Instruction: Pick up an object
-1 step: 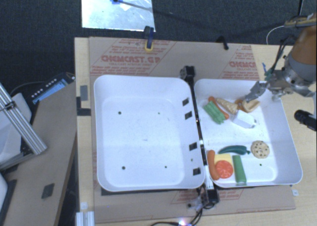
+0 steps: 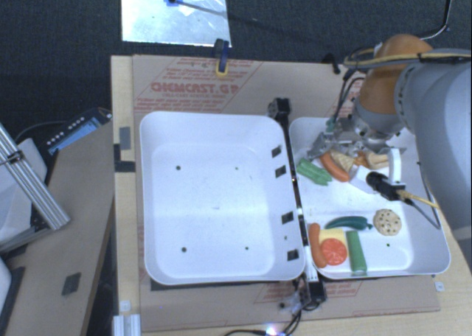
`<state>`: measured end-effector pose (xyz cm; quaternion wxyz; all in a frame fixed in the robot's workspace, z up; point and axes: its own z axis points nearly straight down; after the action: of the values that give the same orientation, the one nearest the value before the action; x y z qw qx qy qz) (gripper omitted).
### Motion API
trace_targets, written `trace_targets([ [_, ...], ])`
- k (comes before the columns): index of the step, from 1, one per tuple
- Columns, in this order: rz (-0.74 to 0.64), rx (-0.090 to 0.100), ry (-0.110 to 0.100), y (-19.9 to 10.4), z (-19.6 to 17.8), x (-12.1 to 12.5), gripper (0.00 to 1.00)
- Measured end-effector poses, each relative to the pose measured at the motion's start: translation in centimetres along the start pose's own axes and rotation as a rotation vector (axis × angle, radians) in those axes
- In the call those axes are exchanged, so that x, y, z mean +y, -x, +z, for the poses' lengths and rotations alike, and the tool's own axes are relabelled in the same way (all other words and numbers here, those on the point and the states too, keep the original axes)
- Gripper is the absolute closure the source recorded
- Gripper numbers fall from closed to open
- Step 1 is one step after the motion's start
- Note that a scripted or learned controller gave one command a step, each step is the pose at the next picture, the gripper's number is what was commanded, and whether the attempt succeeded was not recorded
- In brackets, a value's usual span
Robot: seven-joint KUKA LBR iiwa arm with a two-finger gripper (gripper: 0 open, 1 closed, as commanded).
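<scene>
The right bin (image 2: 420, 253) holds several toy foods. At its far left lie a light green pod (image 2: 313, 172), an orange carrot (image 2: 337, 169) and a pale yellow wedge (image 2: 344, 158), bunched together. My gripper (image 2: 330, 144) hangs low over this bunch, right at the wedge and the carrot, and I see nothing lifted in it. Nearer the front lie a round cookie (image 2: 387, 222), a dark green chilli (image 2: 349, 222), a yellow slice (image 2: 332, 236), a red tomato (image 2: 334, 252), an orange sausage shape (image 2: 315, 239) and a green cucumber (image 2: 357, 252).
The left bin (image 2: 158, 253) stands beside the right one, with a black clipped divider (image 2: 289, 187) between them. Both rest on a cardboard sheet (image 2: 195, 85). The grey arm (image 2: 435, 106) covers the right bin's far right corner.
</scene>
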<state>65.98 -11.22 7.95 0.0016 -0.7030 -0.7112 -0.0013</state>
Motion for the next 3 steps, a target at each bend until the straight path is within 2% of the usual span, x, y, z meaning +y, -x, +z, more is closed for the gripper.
trace_targets([
  [1,0.004,-0.005,0.013,0.6,-2.1,0.2,1.0],
  [2,0.014,-0.007,0.006,5.8,-7.0,-1.8,1.0],
  [3,0.01,-0.006,0.005,8.4,-4.3,0.9,1.0],
])
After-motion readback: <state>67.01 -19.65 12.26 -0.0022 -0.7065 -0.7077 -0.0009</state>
